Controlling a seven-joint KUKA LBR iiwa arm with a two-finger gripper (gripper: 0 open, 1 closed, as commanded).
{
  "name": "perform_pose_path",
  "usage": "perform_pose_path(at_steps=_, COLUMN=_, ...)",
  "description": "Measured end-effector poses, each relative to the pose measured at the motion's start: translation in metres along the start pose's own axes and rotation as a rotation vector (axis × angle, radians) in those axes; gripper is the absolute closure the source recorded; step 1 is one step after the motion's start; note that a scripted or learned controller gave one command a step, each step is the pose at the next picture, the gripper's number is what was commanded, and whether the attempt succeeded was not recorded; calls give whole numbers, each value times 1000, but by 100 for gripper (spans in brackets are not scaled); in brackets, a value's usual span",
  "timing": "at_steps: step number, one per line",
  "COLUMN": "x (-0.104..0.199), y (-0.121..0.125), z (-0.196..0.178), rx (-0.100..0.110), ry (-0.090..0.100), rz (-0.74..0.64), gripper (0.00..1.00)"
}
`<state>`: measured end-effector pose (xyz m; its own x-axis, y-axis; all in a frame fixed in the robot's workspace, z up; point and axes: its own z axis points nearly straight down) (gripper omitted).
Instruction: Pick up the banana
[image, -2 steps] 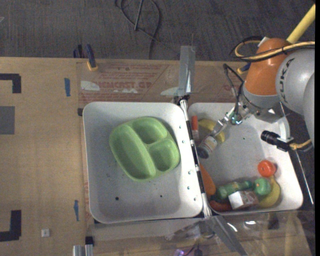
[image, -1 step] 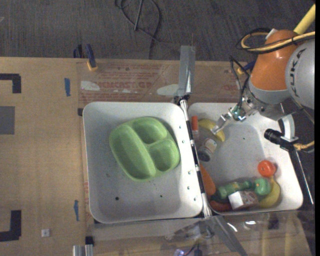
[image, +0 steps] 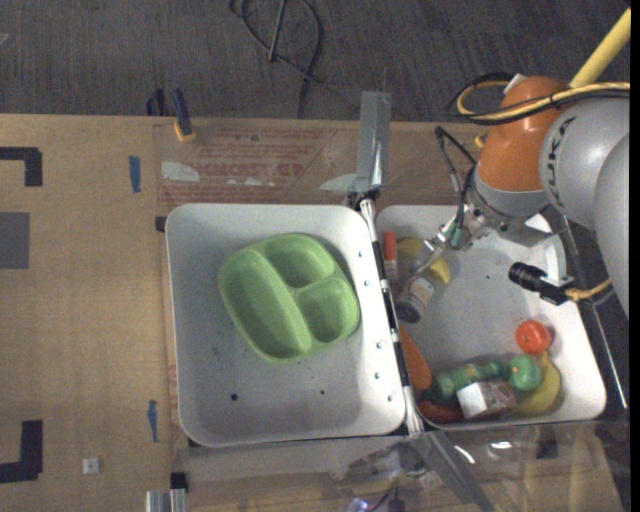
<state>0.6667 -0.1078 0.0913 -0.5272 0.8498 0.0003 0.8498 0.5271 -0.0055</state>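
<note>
Yellow banana (image: 545, 393) lies ungrasped in the right bin's (image: 480, 310) near corner, well apart from the gripper (image: 432, 262), whose grip state I cannot tell

Even overhead light, bright on my white bins (image: 190, 330), soft shadows. Slightly soft focus overall; lower-right clutter is blurry, possibly glare there.

A grey robot arm (image: 590, 150) reaches in from the right, its orange band (image: 520, 130) bulging above the wrist. The gripper (image: 432, 262) points down and to the left, hanging low, its fingers too small to make out.
</note>
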Motion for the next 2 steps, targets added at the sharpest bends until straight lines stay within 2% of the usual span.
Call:
perform_pose_path(at_steps=1, x=-2, y=2, z=-10, rx=-13, ry=-10, rz=0, gripper=100)
perform_pose_path(at_steps=2, x=50, y=32, z=-96, rx=-11, ry=-3, rz=164, gripper=100)
